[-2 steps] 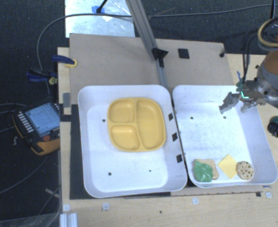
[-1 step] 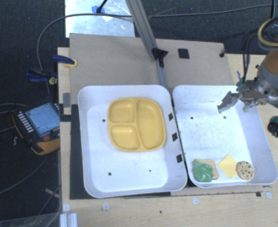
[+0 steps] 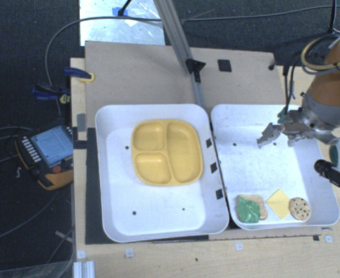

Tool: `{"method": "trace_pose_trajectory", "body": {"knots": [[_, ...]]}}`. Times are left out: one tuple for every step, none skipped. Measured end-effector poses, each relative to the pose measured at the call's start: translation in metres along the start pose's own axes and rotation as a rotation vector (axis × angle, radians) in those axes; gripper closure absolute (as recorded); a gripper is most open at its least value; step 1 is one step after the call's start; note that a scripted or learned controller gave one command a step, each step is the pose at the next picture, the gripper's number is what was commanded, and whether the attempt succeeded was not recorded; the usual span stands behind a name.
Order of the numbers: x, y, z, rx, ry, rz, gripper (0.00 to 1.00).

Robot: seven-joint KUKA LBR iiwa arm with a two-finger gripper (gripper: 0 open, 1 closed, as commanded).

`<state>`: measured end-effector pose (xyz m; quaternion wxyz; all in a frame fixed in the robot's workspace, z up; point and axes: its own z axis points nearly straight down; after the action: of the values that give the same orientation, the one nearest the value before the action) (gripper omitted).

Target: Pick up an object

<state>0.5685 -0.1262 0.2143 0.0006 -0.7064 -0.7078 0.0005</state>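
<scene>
You have the two-finger gripper (image 3: 270,135) hovering over the bare upper part of the right shallow white bin (image 3: 239,155), its grey fingers pointing toward the divide between the bins, and nothing sits between them; whether they are spread or closed you cannot tell from this angle. Take that right bin as your landmark: along its near edge lie three small items in a row, a green-topped slice of toy bread (image 3: 251,208) at the bin's near-left corner, a pale yellow square cheese slice (image 3: 278,203) just beside it, and a round tan speckled cookie (image 3: 299,209) beside that, nearest the bin's near-right corner. All three are well apart from the gripper. Left of the right bin, touching it side by side, the other white bin (image 3: 117,207) holds a yellow three-compartment plastic plate (image 3: 167,152)
</scene>
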Motion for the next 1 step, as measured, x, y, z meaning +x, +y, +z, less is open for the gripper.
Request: {"method": "trace_pose_trajectory", "body": {"knots": [[-0.0012, 0.0017, 0.0419, 0.000, 0.000, 0.001, 0.00]]}}
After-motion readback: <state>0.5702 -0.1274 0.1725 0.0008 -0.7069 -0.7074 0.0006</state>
